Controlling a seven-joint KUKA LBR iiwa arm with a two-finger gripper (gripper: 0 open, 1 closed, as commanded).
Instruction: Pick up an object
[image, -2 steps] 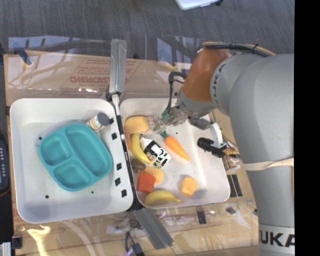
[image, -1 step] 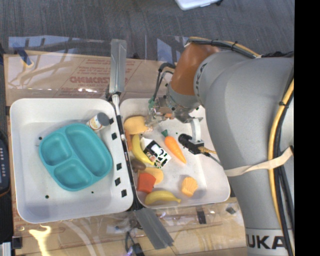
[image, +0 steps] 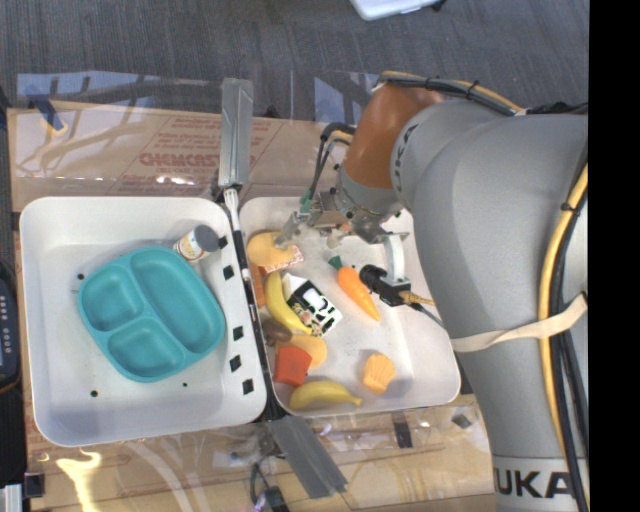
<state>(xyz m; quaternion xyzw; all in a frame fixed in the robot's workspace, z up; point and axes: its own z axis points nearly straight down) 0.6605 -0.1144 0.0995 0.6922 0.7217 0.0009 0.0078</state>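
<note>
My gripper is low over the far end of the right bin, with the grey arm and its orange band rising behind it to the right. Just in front of it lie a pale yellow round fruit and a pink card. Further forward in the same bin are a carrot, a banana, a black-and-white patterned object, a red-orange block, a second banana and a small orange ridged piece.
The left bin holds a teal divided plate and a small jar by its far right corner. A raised divider wall separates the bins. The arm's bulk covers the right bin's right side.
</note>
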